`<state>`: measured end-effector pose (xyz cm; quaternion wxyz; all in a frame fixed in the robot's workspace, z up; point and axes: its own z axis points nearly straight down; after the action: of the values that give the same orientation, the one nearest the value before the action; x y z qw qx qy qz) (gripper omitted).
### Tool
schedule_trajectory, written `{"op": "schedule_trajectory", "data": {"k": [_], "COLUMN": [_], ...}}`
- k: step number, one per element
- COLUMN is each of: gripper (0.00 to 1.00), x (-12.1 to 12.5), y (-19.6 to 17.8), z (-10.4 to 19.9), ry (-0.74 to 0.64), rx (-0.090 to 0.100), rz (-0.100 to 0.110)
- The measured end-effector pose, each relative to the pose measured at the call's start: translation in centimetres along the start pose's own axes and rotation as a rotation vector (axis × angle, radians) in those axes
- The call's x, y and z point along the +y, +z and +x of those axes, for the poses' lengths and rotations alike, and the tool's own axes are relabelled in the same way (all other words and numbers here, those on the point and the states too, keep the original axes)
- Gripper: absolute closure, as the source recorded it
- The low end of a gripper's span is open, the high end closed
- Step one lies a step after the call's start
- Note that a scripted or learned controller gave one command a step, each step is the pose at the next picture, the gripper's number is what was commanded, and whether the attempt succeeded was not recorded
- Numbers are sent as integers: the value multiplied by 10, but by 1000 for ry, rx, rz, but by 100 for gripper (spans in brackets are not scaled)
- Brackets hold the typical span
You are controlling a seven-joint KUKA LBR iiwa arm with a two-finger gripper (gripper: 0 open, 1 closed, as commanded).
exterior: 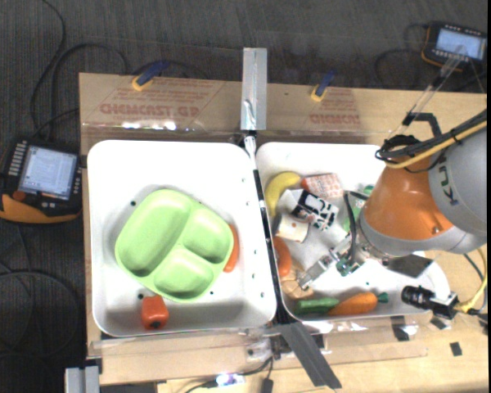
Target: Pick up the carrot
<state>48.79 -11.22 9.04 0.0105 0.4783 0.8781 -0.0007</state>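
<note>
At the near edge of the right bin point(442, 281) lies the carrot point(356, 303), on its side along the front wall. It is orange, tapered, with its thicker end toward the right, and a dark green vegetable point(317, 305) lies end to end with it on the left, the two touching or nearly so. In the left bin point(98, 244), near the front wall, sits a small orange-red block point(154, 311).

Just behind the carrot hangs the gripper point(321, 270), reaching in from the right under the arm's orange band point(401, 207). Its metal fingers point left and toward the front, above the bin floor and apart from the carrot; nothing shows between them, but whether they stand wide or narrow I cannot tell. Beside them, against the wall that divides the bins, lies an orange-brown thing point(283, 262) that is partly hidden.

Farther back in the left bin, a lime-green divided plate point(173, 242) rests tilted, with a sliver of something orange point(232, 249) showing at its right rim.

Toward the back of the right bin sit a white box point(294, 228), a black-and-white toy point(317, 208), a yellow banana point(280, 188) by the dividing wall, and a red-and-white packet point(326, 184) behind them.
</note>
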Motion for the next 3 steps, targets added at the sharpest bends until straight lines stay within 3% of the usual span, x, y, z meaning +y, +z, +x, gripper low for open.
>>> {"op": "schedule_trajectory", "data": {"k": [1,2,3], "gripper": [100,100,100], "x": [2,39,80], "y": [-9,-285,-333], "z": [2,58,103], "ry": [-1,-208,-654], "rx": [7,17,17], "rz": [-1,6,0]}}
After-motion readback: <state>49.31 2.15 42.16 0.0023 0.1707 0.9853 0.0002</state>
